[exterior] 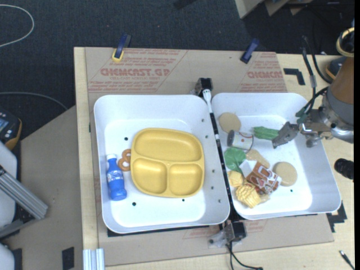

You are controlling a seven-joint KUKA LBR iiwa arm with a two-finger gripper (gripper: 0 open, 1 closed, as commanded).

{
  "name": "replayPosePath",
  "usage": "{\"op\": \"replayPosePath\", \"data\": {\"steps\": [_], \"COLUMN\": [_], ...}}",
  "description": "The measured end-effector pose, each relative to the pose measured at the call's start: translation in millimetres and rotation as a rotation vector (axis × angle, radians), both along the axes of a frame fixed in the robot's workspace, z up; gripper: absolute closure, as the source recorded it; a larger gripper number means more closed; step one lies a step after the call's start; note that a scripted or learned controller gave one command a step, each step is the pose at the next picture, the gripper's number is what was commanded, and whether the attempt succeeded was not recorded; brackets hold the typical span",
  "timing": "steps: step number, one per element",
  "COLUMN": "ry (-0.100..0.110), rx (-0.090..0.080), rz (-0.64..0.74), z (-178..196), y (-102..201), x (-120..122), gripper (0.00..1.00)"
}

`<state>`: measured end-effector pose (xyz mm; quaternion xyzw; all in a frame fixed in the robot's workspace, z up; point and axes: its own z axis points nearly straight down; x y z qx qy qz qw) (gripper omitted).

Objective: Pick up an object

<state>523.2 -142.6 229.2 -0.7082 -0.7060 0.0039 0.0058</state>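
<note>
The likeliest target is the green leafy toy point(265, 132), lying near the back of the right bin point(320, 173), since it lies just beside the gripper point(293, 134). It rests on the bin floor and nothing is lifted, so by my reading the pick is not yet made. The gripper hangs over the right bin's far right part, one grey finger point(283, 135) pointing left toward the green toy with its tip close to it; whether they touch I cannot tell. Nothing shows between the fingers, and how wide they stand cannot be told from this slant.

Other choices crowd the same bin: a tan round cookie point(229, 121) at the back left, a green lettuce piece point(234, 157) below it, a red-and-white wrapped snack point(263, 179) in the middle, a second tan round point(285, 172) to its right, and a yellow ridged chip point(246, 194) at the front.

The left bin point(107, 117) holds a yellow divided plate point(167, 162), a blue bottle point(116, 179) lying beside it, and a small orange pretzel point(125, 159) between them.

What remains, as I judge it, is the whole grasp: descend, close on one item, and raise it clear.
</note>
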Motion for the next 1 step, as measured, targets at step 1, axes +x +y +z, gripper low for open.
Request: {"op": "replayPosePath", "data": {"steps": [1], "ry": [-0.014], "rx": [-0.002], "rz": [0.003], "z": [6.8], "y": [0.2], "x": [2.7], "gripper": [0.0]}}
